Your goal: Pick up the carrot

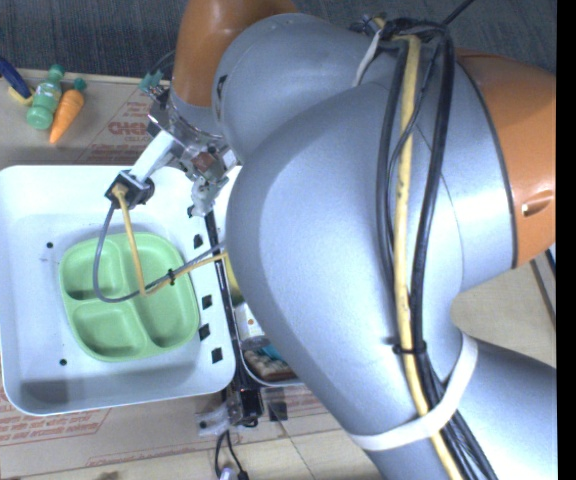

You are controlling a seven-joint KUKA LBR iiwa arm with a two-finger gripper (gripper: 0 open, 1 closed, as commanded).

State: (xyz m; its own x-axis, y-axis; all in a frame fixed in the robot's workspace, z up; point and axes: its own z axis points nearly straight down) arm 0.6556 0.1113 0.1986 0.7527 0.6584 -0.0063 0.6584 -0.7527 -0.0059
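The carrot (65, 114) is small and orange with a green top. It lies on the brown cardboard beyond the far left corner of the left bin (13, 268), outside both bins. My gripper (200, 168) hangs over the far right edge of the left bin, well to the right of the carrot and apart from it. Nothing shows in its grasp. The big grey arm covers most of the right side.
A green toy bottle (42, 104) lies touching the carrot's left side, with a blue and yellow item (11, 78) just beyond it. A green divided plate (128, 293) sits in the left bin. A brownish object (266, 360) peeks out under the arm.
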